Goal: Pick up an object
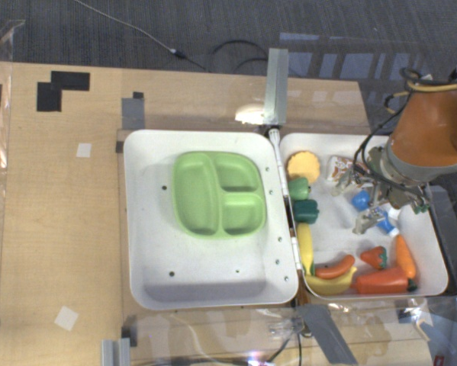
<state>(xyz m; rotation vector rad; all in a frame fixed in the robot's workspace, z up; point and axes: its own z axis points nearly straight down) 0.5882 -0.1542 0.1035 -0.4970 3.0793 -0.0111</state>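
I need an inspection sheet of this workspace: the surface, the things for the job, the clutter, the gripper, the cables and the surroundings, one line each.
Surface: wooden bench bearing a left bin and a right bin, side by side.
Job's things: in the right bin, toy food: banana, carrot, a second carrot, chili, green pieces, a yellow round piece.
Clutter: green divided plate in the left bin; black tape marks on the bench.
Gripper: gripper low over the right bin, blue parts on it; finger state unclear.
Cables: thin cable across the floor; black cables beside the arm.
Surroundings: dark carpet behind the bench.
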